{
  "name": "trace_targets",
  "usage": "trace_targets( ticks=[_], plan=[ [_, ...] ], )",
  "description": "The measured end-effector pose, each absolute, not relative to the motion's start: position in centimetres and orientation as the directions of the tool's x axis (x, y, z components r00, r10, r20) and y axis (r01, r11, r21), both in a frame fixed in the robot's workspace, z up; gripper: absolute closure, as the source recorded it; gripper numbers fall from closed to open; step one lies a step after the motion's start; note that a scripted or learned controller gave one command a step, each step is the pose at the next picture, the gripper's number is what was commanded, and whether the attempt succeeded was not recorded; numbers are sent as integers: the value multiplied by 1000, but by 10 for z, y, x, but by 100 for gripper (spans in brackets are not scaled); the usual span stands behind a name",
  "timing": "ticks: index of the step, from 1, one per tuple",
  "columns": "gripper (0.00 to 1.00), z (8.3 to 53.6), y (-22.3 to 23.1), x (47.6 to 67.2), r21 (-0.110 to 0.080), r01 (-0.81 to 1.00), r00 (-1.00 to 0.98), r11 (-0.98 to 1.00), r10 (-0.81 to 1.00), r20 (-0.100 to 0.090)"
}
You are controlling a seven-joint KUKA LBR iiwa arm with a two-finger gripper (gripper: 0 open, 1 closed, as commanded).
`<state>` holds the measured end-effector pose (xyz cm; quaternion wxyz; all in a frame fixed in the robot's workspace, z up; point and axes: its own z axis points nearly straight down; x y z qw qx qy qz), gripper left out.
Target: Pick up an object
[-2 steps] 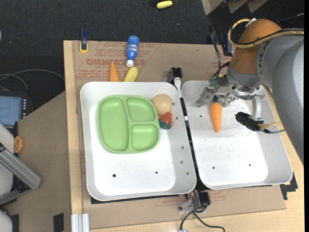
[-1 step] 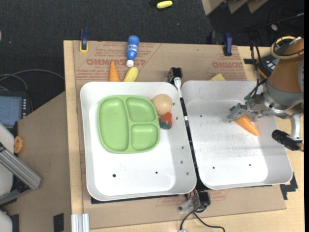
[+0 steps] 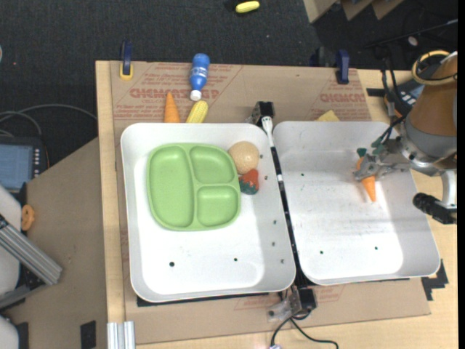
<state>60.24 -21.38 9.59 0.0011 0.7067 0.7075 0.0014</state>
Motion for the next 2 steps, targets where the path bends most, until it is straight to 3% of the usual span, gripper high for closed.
trace_targets(
  ticks=[1,2],
  plan=[
    [100,84,-146,609,-3,1000,-6,6,1000,4],
    [100,190,-62,518,0,1000,-7,7,1000,5]
  ],
)
